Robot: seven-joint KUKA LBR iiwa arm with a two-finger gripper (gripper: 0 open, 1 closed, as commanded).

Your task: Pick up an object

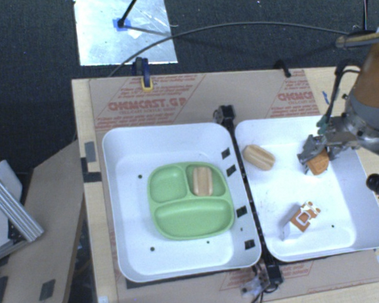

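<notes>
Look to the right bin [355, 232]: your tool [314, 156] sits low over its far right part, and a small orange block [320, 164] shows right at the fingertips. The block touches the tool, but you cannot tell from this view whether the fingers are apart, together, or clamped on it. The grey arm [372, 92] with its orange band comes in from the right above it. To the left of the tool, in the same bin, a tan bun-shaped piece [258, 156] lies near the divider. Nearer to you, an orange-and-white packet [301, 218] lies on the bin floor. In the left bin [126, 186] a green divided plate [191, 203] holds a hot-dog-like piece [202, 180] in its far right compartment. Both bins rest on the tabletop [191, 94].
</notes>
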